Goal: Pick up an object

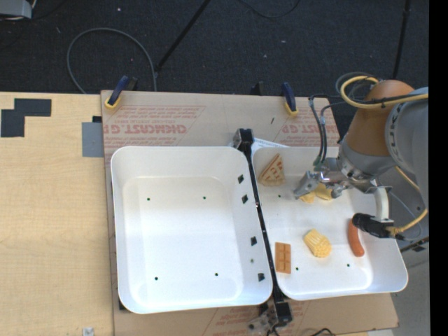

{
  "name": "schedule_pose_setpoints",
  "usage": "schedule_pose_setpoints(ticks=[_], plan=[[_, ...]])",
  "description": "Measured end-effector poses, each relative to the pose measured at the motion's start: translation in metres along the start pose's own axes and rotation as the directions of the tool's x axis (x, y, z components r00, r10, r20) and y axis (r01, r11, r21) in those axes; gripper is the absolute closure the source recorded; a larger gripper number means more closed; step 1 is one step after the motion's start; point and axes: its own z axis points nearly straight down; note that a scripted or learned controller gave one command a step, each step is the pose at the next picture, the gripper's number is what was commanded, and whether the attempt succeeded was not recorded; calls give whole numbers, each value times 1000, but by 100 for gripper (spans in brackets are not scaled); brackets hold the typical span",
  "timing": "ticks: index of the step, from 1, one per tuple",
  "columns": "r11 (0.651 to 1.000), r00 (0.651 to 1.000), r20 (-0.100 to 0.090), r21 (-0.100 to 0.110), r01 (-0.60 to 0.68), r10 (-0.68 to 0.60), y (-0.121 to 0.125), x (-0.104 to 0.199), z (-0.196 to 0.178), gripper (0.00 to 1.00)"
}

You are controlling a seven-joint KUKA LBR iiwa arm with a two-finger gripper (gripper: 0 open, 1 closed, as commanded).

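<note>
One small pale-yellow piece (316,195) lies under the end effector (313,185); whether it's clamped, I cannot tell.

Two shallow white bins side by side on a cardboard sheet (175,121) with reversed red print. Left bin (126,187), right bin (388,278); a black divider strip (253,208) runs between them along their shared edge

Cardboard lies on a light wooden bench (49,222). Two clamps with yellow-and-blue handles grip the sheet's far edge: one at far left (119,93), one further right (289,99)

Black rectangular marks (24,114) and a grey patch (92,138) on the bench left of the cardboard. Dark carpeted floor (210,33) beyond, with a looped cable (105,47) lying on it
</note>
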Motion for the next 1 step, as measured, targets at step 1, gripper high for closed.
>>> schedule_pose_setpoints(ticks=[1], plan=[[1000, 1000, 0, 3, 3, -3, 24, 45, 12, 0]])
